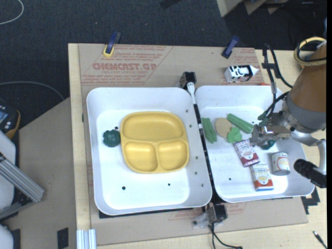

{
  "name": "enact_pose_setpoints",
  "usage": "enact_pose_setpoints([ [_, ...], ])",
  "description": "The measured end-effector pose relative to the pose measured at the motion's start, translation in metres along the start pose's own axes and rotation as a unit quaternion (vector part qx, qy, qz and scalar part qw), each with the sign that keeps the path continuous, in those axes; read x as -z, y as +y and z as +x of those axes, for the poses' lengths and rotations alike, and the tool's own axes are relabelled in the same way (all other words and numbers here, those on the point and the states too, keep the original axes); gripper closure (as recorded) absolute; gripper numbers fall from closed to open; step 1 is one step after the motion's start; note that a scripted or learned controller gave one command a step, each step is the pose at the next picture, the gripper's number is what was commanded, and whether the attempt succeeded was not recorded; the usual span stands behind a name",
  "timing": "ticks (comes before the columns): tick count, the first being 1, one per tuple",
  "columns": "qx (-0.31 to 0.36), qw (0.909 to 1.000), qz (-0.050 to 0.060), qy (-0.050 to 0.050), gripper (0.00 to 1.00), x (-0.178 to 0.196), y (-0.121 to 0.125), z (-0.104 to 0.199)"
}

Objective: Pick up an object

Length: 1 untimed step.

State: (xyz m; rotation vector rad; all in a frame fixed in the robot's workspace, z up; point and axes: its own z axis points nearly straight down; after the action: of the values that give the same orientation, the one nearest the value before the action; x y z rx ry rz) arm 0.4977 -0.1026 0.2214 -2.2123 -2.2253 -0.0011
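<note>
The arm reaches in over the right bin (pixel 223 188), its tool (pixel 263 134) low near that bin's right edge; the fingers are too dark and crowded to read, so whether they are apart or closed cannot be told. Under the tool a teal shape (pixel 267 144) is mostly hidden. Just left of it lie a red packet (pixel 245 153), a green piece (pixel 234 135), a tan disc (pixel 222 126) partly covered by that piece, a long green pod (pixel 240 122) and another green strip (pixel 209 130) by the bin's left edge. Toward the near right corner sit a small carton (pixel 262 178) and a can (pixel 280 163); their labels are illegible. The left bin (pixel 98 139) carries a yellow tray (pixel 154 141) with a dark green lump (pixel 111 137) at its left. A black-and-white toy (pixel 240 73) rests on the desk (pixel 150 61) beyond the right bin.
</note>
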Motion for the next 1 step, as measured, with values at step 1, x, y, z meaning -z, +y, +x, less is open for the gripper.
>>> enact_pose_setpoints([
  [1,0.001,1.0,-0.003,-0.001,1.0,0.0109,0.0103,0.05],
])
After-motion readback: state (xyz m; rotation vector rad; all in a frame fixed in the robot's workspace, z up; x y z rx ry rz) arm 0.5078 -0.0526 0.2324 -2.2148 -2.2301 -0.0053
